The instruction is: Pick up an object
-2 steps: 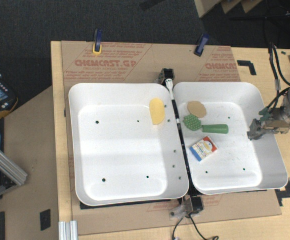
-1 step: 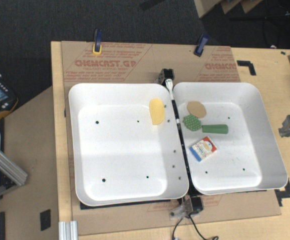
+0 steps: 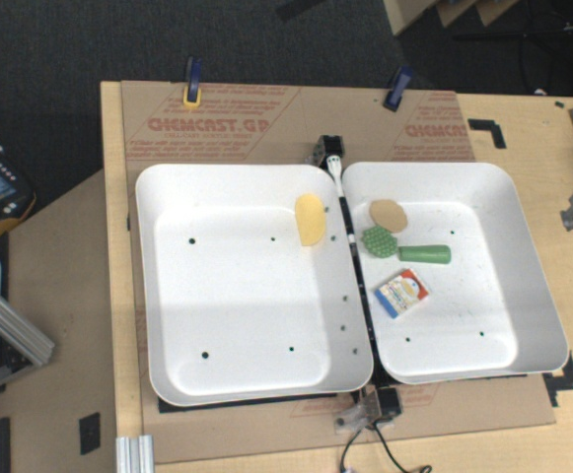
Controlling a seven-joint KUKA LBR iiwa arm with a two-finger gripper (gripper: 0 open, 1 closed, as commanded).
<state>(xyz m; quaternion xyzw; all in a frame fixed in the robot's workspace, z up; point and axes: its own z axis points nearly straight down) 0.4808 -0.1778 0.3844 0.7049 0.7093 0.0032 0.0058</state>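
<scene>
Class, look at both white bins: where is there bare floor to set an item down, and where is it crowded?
Left bin: bare apart from the yellow piece by the divider. Right bin: bare along its right wall and near edge. Crowded by the divider: tan disc, green brush, small packet.

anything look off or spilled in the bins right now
Nothing looks spilled or damaged. The yellow object lies in the left bin near the divider. The tan object, green brush and small packet lie clustered in the right bin.
</scene>
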